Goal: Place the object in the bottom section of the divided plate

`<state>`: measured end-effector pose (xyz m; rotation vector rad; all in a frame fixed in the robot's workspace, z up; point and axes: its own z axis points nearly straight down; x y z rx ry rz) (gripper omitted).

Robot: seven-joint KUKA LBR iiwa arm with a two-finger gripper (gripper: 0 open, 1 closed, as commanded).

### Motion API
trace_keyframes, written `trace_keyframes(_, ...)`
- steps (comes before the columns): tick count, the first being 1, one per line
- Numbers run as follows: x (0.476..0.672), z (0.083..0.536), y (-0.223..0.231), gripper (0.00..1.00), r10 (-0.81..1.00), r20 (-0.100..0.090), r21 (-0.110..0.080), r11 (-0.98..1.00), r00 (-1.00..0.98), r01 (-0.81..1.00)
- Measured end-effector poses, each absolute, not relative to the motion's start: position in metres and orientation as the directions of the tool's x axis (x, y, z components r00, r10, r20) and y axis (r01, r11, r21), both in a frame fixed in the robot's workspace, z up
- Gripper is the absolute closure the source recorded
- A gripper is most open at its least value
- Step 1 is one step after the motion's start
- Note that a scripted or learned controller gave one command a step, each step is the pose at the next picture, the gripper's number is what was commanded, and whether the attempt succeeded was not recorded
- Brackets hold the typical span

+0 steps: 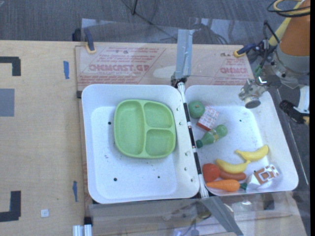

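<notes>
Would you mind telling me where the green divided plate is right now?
The green divided plate lies in the left bin, toward its upper right, close to the divider beside the right bin.

Orange band [299, 36] broad and rounded, sitting above a pale grey wrist section [290, 63] with a darker seam beneath. Yellow cable [284, 4] looped at the top, with black cables [269, 38] trailing down the side and a blue and yellow fitting [248, 49] on a thin lead. Small metallic gripper [251, 96] of silver-grey parts, with a bright glint and a round dark end, too small for finer detail.
</notes>
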<state>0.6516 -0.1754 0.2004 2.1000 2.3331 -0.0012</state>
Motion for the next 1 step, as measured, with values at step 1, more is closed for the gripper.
trace_keyframes(1,0.6190,0.2097,-0.1019,1.00,0.988,0.000,0.000,0.154,-0.154,0.988)
